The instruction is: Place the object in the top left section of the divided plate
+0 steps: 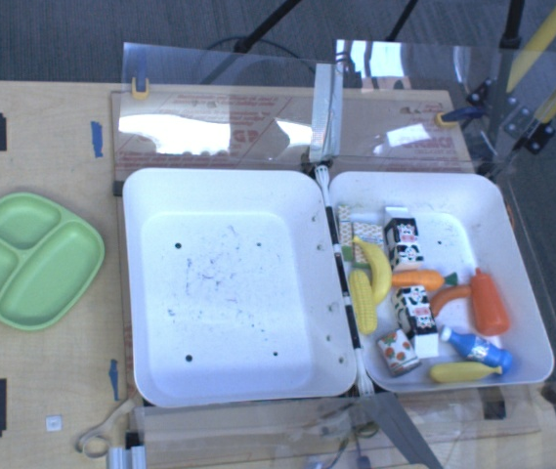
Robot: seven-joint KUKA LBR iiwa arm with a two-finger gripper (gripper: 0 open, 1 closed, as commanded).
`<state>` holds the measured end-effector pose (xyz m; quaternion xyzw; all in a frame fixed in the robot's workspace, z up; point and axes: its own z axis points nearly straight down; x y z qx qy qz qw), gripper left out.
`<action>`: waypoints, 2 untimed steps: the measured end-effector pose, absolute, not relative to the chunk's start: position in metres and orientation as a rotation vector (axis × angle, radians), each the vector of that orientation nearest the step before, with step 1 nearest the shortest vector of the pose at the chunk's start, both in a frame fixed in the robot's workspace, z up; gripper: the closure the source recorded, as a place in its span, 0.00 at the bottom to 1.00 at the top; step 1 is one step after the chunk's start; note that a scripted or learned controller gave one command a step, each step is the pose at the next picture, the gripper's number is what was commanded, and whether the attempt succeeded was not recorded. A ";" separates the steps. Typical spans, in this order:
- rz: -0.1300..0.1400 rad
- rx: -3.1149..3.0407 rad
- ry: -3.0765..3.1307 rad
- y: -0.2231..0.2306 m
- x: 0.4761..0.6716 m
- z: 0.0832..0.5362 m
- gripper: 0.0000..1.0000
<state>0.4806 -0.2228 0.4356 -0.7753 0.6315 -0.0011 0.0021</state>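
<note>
A: What is laid out, largest first?

B: Two white bins; the left bin (224,291) is bare, the right bin (434,286) holds toy food: a banana (375,265), a carrot (416,278). The green divided plate (28,259) sits far left on the bench.

A: And the step?

B: Probably nothing is picked yet (no gripper to judge, so its grip cannot be told). Next, grasp one toy, then carry it left to the plate's top left section.

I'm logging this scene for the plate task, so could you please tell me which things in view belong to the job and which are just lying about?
Part of the job:
- green divided plate, on the bench left of the bins
- toys in the right bin: banana, corn cob, carrot, orange bottle, blue bottle

Lying about:
- left bin
- blue tape
</note>
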 end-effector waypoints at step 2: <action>-0.004 -2.433 1.982 -0.223 0.480 0.436 0.00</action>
